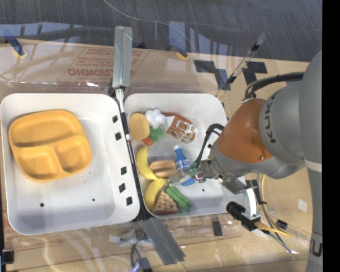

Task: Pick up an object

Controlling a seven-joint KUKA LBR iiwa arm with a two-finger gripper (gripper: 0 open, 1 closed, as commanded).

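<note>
1. I see the arm [272,135] reaching in from the right, its orange band hanging over the right bin [204,103], with the wrist tipped down toward the pile of toy food.
2. The left bin [102,197] holds the yellow divided tray [48,143], well apart from where the arm is working.
3. The right bin carries the candidates: a banana [143,163] along its left wall, a hot dog [162,167] just beside it, a pizza slice [163,203] and a green piece [179,198] near the front, and a brown carton [181,130] toward the back.
4. The gripper [194,173] sits low among these things, right by a small blue bottle [181,160], which I judge to be its target.
5. I cannot tell how the jaws stand; the wrist and clutter hide them.
6. My reading: the approach is done, but nothing looks lifted. Every object appears to rest in the bin, so the grasp and the raise are left.
</note>
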